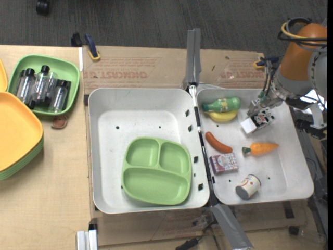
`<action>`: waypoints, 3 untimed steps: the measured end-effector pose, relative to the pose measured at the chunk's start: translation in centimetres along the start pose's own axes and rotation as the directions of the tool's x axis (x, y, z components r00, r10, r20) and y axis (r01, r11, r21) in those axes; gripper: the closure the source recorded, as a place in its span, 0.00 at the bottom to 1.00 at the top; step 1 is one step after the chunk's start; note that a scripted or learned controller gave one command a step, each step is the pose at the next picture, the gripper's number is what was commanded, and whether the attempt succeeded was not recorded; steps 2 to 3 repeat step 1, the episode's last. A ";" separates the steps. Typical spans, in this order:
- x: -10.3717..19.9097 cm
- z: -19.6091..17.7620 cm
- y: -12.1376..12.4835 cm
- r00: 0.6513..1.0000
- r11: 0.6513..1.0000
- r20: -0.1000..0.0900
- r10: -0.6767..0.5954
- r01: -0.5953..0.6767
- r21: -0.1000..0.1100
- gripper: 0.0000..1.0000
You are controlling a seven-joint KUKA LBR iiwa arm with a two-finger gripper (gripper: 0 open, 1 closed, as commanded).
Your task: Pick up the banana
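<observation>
Fingers too small and cluttered to tell open from closed, the gripper (258, 114) hovers just right of the banana (222, 116), which lies beneath a green bottle (221, 105) in the right bin (302, 178).

Banana (222, 116) half under green bottle (221, 105)

Banana (222, 116) touching bottle (221, 105), right bin (296, 186)

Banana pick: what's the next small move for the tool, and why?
Probably shift the tool toward the view's left, over the banana. It now sits to the banana's right in the right bin, with nothing seen held. The green bottle touches the banana's far side, so descend on the near edge.
</observation>
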State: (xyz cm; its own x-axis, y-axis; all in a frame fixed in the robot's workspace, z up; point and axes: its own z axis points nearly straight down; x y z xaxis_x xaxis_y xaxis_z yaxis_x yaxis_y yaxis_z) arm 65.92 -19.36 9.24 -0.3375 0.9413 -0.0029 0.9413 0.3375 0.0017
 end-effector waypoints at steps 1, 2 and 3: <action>-0.1 -1.0 0.0 1.000 1.000 0.003 -0.001 0.001 -0.002 1.00; -0.1 -1.0 0.0 1.000 1.000 0.003 -0.001 0.001 -0.002 1.00; -0.1 -1.0 0.0 1.000 1.000 0.003 -0.001 0.001 -0.002 1.00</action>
